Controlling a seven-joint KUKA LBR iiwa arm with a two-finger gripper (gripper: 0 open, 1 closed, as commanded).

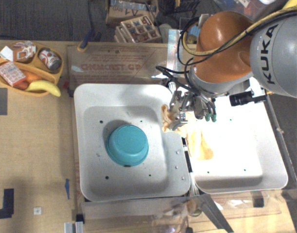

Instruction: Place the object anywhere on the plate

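Object (200, 144): a pale yellow, limp-looking piece lying in the right bin (245, 174) by its left wall, centre-right of frame. Judged light, soft and floppy; best pinched across its middle. Gripper (180, 114) hangs just above and left of it, apart. Opening of the fingers cannot be told. Teal plate (128, 144) sits in the left bin (90, 130).

Two white bins (90, 178) on the surface, one teal plate (128, 145) left of the jaws, one yellowish object (199, 144) just below them, one arm (265, 47).
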